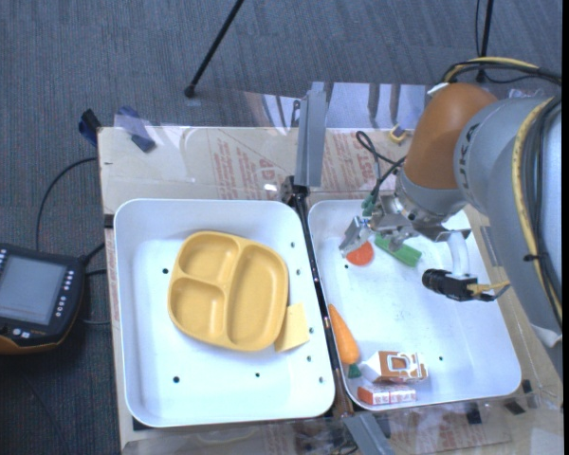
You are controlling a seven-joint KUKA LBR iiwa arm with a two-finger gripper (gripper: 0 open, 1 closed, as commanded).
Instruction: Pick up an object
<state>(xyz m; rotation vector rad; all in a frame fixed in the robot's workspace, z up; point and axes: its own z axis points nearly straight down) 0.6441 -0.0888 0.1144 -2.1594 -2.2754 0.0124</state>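
Two bins sit side by side on my bench. In the left bin [137,254] a divided tray [229,290] lies central, a wedge [295,327] touching it at four o'clock. In the right bin [474,349], my gripper [360,235] hangs at eleven o'clock over a small disc [360,254]; a carrot [342,334] lies at eight, cartons [394,377] at six.

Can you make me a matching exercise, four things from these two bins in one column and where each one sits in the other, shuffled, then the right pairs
Things:
1. yellow divided plate
2. carrot
3. small carton
4. red disc

Places:
A. near front edge of the right bin
B. right bin, just under the pincer
C. middle of the left bin
D. along the right bin's left wall

Pairs: 1-C, 2-D, 3-A, 4-B
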